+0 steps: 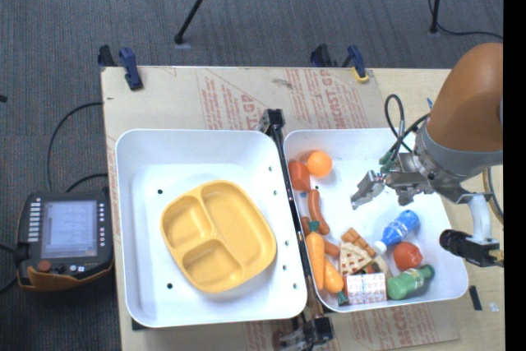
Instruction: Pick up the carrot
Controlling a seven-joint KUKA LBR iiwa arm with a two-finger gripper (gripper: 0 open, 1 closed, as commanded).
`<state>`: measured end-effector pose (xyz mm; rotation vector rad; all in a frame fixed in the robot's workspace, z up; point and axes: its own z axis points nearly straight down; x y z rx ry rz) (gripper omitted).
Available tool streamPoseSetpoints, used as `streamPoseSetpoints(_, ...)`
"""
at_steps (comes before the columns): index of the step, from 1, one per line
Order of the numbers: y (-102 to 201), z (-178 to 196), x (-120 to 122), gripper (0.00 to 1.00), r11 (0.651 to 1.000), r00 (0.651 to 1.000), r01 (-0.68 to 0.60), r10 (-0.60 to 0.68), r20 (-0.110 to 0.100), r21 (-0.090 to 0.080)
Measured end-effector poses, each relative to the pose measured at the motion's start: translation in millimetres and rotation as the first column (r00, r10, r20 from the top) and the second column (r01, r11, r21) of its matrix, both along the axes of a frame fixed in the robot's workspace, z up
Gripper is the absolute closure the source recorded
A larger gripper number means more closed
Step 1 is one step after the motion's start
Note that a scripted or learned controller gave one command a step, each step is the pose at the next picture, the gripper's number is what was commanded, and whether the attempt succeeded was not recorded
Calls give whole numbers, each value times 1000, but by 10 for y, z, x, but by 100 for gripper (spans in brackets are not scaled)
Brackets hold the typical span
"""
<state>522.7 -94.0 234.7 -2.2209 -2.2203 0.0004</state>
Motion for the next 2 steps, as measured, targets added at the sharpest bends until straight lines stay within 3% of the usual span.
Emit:
streamPoseSetpoints(1, 53, -684, 718, 0, 999, 999, 39, -39, -2, 0)
streamPoseSetpoints(2, 15, -1482, 1205, 0, 999, 999, -54, 54, -1, 0)
